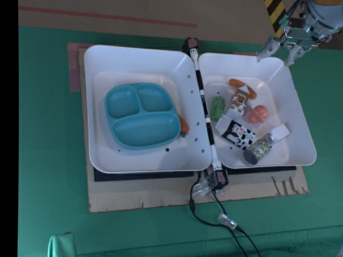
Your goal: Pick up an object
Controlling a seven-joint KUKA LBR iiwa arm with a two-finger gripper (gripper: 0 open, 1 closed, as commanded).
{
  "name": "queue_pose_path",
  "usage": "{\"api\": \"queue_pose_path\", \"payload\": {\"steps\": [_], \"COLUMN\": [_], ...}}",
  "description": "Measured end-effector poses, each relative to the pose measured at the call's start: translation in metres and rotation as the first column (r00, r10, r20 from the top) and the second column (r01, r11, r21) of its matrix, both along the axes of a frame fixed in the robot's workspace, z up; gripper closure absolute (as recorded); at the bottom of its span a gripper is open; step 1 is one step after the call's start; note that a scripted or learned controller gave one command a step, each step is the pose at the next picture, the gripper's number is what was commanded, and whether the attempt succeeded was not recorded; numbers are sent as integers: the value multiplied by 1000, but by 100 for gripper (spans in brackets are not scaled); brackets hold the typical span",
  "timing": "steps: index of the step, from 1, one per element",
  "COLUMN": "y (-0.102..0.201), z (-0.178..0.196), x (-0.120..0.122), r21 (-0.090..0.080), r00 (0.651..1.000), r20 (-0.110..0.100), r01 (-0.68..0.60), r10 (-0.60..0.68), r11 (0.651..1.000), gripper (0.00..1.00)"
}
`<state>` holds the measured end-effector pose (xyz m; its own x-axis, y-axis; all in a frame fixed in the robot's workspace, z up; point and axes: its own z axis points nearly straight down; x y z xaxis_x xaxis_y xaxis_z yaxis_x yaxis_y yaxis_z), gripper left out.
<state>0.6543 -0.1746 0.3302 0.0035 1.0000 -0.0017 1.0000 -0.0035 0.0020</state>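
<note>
Nearest the camera, a black cable (pixel 214 210) is seen trailing over the green desk (pixel 48 143) from the divider between the bins. In the left bin (pixel 94 143) a blue divided plate (pixel 142 115) is found, with a small orange piece (pixel 184 125) touching its right edge. The right bin (pixel 300 138) holds the candidates: a dark can (pixel 257 151), a white block (pixel 279 132), a cow-patterned carton (pixel 236 132), a pink lump (pixel 258 114), a green item (pixel 216 107), an orange-and-white carton (pixel 240 100) and an orange carrot-like piece (pixel 242 87). These lie crowded, several touching. Farthest, the pincer (pixel 281 51) is observed above the bin's far rim, fingers apart, nothing between them. The approach step is judged in hand; descent onto one separable object is called for.
</note>
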Motion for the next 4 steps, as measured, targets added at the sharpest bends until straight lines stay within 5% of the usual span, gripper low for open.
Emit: {"api": "queue_pose_path", "payload": {"steps": [1, 2, 3, 4], "y": [32, 25, 24, 34], "z": [-87, -138, -125, -30], "x": [26, 15, 16, -18], "r21": [0, -2, -5, -1], "r00": [1000, 1000, 1000, 1000], "r20": [0, 4, 11, 3], "r01": [-1, -1, 2, 0], "r10": [1, 1, -2, 0], "r11": [1000, 1000, 1000, 1000], "gripper": [0, 0, 100, 100]}}
